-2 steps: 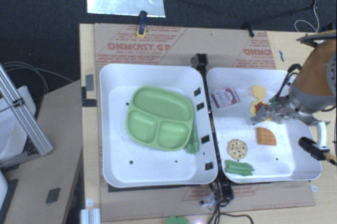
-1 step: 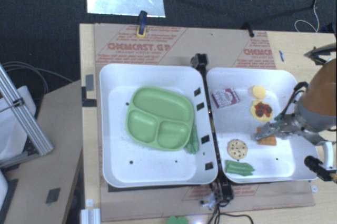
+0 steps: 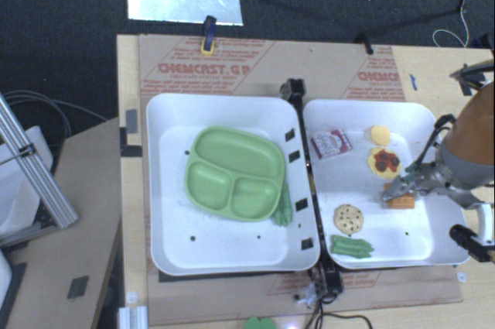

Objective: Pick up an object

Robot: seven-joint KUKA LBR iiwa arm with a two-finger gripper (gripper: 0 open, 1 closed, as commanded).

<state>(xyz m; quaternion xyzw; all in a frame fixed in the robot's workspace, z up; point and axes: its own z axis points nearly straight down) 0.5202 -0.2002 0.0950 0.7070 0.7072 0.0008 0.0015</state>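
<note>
Two shallow white bins are sitting side by side before you: the left white bin (image 3: 166, 165) and the right white bin (image 3: 418, 246). Take the small orange block (image 3: 400, 202) in the right bin as your landmark. The grey arm's two-finger gripper (image 3: 397, 190) is hanging right over that block, its dark fingers touching or nearly touching the block's top; you cannot tell how far the jaws are standing apart, nor whether they are gripping anything. Crowding the block just above it is one round yellow disc with red toppings (image 3: 384, 162), and beyond that one small yellow ball-like piece (image 3: 379, 135). Up and to the block's left is lying one red-and-white packet (image 3: 330, 143). Down and to its left you are seeing one round speckled cookie (image 3: 349, 219), and lower still one green pod-shaped toy (image 3: 352, 246). Far to the block's left, in the other bin, one pale green divided plastic tray (image 3: 234, 173) is resting, with one green leafy piece (image 3: 283, 207) tucked against its right edge.
</note>
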